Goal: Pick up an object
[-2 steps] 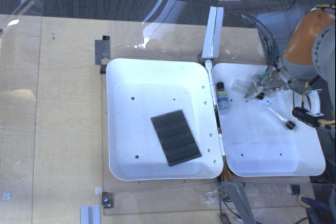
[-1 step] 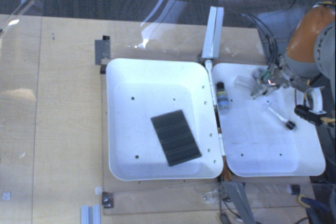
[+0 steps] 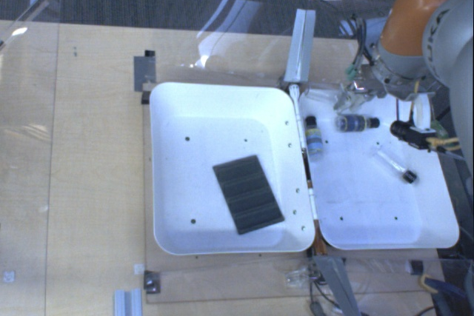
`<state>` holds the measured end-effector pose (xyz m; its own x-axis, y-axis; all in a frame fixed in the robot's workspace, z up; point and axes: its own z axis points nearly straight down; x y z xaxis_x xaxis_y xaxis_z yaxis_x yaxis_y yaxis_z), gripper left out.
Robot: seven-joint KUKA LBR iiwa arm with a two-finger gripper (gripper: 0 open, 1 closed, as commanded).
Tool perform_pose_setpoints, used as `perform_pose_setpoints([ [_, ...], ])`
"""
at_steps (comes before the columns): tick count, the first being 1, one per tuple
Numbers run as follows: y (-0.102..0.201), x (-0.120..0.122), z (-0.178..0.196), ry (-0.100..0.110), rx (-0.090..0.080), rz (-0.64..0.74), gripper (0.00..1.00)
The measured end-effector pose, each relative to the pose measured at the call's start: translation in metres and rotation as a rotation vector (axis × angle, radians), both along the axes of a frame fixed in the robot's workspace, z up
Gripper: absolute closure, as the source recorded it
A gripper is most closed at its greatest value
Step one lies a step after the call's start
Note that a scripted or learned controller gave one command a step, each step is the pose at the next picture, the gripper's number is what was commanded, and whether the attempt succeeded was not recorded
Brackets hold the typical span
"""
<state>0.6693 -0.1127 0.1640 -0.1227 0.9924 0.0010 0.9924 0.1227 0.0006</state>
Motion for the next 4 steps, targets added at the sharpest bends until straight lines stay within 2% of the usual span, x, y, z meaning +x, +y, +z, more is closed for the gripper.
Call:
perform_pose_setpoints([
  [1, 0.040, 0.001, 0.057, -0.008, -0.001, -0.117, 1.00],
  [3, 0.043, 0.005, 0.080, -0.023, -0.004, -0.103, 1.00],
  [4, 0.066, 0.001, 0.061, -0.006, -0.001, -0.077, 1.00],
])
